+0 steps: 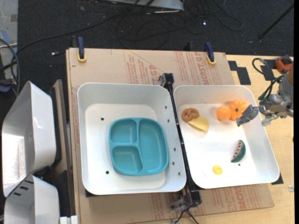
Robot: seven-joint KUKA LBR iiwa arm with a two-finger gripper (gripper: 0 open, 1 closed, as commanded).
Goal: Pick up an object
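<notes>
The gripper (256, 114) hangs spread and holding nothing at the right bin's (267, 143) far edge beside the pumpkin (238, 107) and orange (224, 113) (touching each other), so closing could nudge one aside.

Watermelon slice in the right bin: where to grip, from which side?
Grip the watermelon slice across its narrow width at mid-length, coming straight down. It lies flat and alone on the right bin floor, long axis running near to far, so fingers should probably close left-right. The gripper sits just beyond it.
</notes>
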